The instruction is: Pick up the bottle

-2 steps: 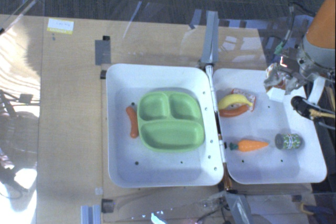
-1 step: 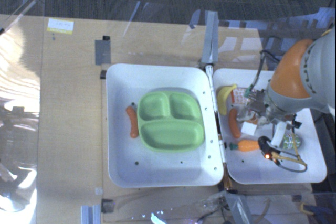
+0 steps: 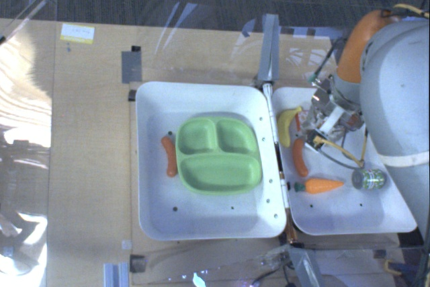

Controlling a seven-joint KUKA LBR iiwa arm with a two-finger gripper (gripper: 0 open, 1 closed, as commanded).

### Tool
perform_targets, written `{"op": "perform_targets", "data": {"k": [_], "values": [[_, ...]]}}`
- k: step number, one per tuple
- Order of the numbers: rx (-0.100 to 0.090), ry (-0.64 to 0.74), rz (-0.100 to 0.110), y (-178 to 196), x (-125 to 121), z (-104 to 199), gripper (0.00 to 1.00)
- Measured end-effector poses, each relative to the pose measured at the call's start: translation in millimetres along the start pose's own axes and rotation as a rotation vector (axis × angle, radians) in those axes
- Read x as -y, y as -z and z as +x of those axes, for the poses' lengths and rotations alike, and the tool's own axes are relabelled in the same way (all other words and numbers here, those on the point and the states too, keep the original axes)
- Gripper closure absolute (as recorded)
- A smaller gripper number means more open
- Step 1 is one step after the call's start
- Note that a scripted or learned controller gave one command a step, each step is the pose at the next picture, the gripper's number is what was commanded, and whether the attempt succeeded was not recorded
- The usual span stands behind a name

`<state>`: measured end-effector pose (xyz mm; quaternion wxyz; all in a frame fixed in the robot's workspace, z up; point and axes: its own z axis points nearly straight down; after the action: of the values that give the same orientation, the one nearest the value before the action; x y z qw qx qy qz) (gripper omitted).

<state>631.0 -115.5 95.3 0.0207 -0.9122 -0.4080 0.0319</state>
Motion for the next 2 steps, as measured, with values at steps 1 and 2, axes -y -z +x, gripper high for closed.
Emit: {"op": "perform_targets", "data": {"k": [1, 2], "values": [[-0.024, 0.006, -0.050, -5, -7, 8, 0.00], [-0.044, 0.005, -0.075, -4, 10, 23, 0.00]]}}
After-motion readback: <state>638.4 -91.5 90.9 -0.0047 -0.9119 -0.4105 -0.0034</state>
